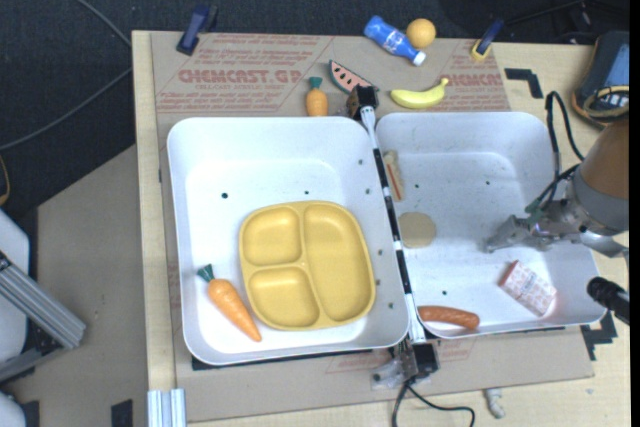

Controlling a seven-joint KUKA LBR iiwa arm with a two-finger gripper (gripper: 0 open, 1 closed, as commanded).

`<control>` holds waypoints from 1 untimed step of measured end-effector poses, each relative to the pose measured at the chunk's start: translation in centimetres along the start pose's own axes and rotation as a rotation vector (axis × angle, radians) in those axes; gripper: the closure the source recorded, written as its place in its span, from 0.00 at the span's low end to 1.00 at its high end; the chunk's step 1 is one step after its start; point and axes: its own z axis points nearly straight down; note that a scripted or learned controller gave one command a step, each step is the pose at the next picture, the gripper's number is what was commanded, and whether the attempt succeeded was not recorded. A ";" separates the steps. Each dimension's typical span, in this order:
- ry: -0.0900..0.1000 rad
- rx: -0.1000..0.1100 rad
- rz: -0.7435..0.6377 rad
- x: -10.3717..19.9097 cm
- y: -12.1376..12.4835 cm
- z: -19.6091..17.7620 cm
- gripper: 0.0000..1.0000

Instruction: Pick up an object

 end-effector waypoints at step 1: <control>0.004 -0.006 -0.004 0.0 12.4 -0.2 0.00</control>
